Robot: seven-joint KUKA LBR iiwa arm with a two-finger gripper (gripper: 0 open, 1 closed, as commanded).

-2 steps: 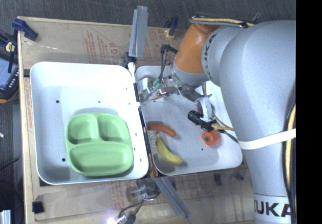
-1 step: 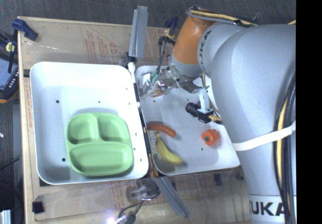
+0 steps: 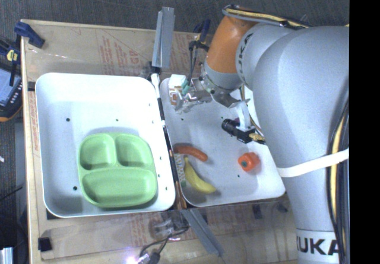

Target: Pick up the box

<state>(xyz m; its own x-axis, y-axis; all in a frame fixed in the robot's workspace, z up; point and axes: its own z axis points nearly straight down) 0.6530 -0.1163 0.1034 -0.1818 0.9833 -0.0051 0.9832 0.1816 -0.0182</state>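
A small white box with coloured print lies in the far left corner of the right bin. My gripper is down in that corner, right against the box and partly covering it. The grey arm with its orange band comes in from the right and hides the bin's far right part. I cannot tell from this view whether the box is held.
In the right bin lie a red sausage, a yellow banana near the front left, and an orange-red fruit by the right wall. The left bin holds a green divided plate.
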